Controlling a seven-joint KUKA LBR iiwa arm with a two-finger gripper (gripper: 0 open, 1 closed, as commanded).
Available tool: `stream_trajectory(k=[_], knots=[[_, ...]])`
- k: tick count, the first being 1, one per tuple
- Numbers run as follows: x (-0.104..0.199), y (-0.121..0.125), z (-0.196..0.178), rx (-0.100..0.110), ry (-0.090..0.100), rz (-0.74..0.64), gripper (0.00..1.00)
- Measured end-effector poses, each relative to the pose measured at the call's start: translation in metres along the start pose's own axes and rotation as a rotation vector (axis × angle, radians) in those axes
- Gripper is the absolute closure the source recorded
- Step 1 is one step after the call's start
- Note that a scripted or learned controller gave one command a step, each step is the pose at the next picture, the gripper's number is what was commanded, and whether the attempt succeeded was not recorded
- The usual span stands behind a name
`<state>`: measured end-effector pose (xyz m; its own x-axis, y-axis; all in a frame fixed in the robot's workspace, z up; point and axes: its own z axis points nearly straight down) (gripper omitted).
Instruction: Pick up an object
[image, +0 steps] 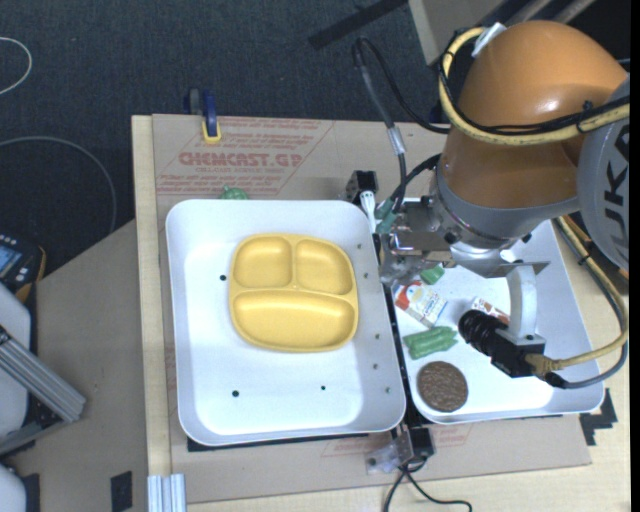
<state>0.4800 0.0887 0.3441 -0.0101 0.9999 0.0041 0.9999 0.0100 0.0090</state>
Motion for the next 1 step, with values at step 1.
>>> stream_trajectory(k=[1], knots=[[-0.0648,-0.0001,-0.0658,0.0,-0.005,0.016,1.0]])
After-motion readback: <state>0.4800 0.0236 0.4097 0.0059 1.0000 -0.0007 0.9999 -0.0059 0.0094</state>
